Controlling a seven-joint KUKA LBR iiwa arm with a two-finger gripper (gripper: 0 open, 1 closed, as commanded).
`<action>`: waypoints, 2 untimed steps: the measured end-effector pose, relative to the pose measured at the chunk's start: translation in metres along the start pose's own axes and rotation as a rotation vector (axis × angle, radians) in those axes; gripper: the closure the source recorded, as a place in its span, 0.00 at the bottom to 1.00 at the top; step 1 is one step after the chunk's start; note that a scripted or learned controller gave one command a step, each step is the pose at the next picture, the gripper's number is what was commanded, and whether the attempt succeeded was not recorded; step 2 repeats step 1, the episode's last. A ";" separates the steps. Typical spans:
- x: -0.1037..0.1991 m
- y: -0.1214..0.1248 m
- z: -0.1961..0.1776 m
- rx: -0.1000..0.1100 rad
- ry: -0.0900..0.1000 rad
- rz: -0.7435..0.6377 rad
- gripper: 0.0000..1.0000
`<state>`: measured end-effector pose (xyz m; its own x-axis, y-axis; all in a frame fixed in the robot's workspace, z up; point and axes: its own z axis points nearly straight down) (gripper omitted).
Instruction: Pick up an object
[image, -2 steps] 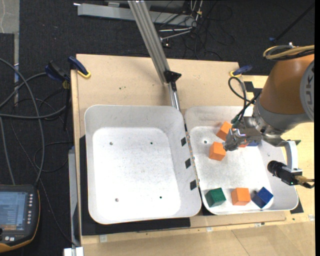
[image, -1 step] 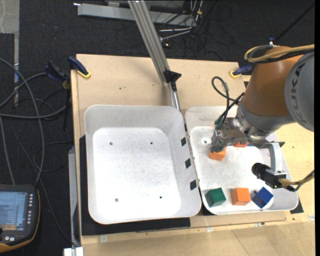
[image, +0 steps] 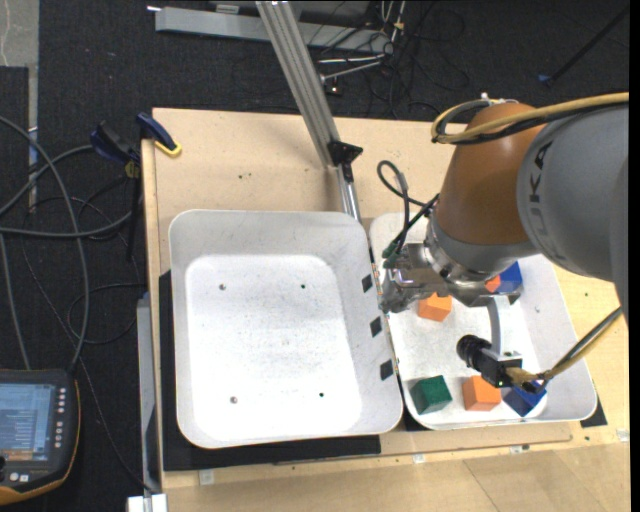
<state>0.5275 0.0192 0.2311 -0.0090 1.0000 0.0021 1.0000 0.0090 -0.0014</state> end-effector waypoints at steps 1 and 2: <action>0.052 -0.014 0.006 0.001 0.000 0.000 1.00; 0.052 -0.014 0.006 0.001 0.000 0.000 1.00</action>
